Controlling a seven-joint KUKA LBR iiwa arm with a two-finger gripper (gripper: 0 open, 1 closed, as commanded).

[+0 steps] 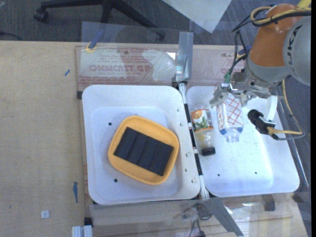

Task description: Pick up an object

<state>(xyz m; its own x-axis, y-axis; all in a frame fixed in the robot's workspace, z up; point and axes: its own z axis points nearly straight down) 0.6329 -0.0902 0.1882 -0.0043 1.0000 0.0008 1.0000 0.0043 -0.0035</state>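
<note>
Overhead view of my two-bin bench. The left bin (96, 179) holds a yellow tray (116, 147) with a black ribbed insert (143, 151). In the right bin (256, 179) I see a small bottle (203, 130) with an orange-and-green label and a dark cap, lying along the divider. Just beside it, the gripper (230, 97) closes its fingers on a clear water bottle (230, 118) with a red lattice label, hanging tilted, its lower end near the bin floor.
</note>
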